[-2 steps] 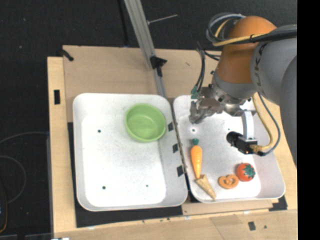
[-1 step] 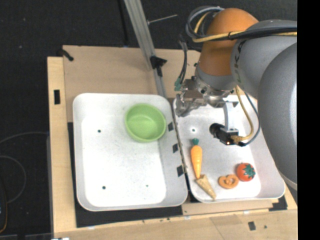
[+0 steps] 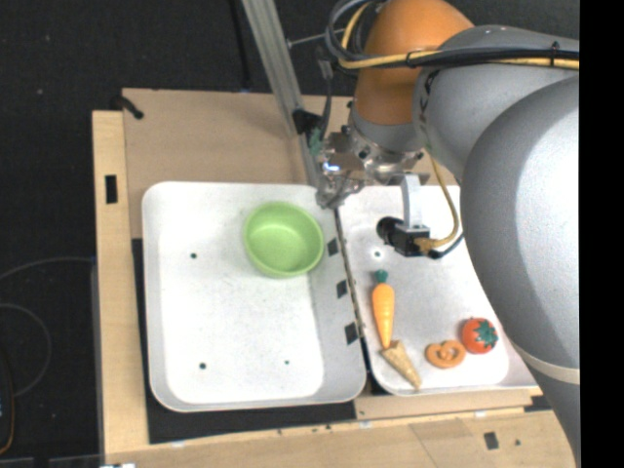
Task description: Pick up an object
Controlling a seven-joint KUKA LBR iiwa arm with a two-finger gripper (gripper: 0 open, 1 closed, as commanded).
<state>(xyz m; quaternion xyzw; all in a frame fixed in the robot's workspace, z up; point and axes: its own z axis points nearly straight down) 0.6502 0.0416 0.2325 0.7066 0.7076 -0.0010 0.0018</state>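
Green bowl [image 3: 283, 240] sits in the left bin [image 3: 175, 291], just left of and below my gripper [image 3: 336, 185]. I judge it light, rigid, slick plastic; I'd pinch the near rim. Whether the gripper is apart or together, I can't tell.

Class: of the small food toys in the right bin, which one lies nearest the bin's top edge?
The carrot. The cone, tomato and orange piece all lie lower.

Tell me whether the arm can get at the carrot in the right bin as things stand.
Probably yes. The carrot lies uncovered in the right bin, apart from the tomato, with only a small cone-shaped piece at its tip. The gripper sits above the bins' shared edge, with nothing between.
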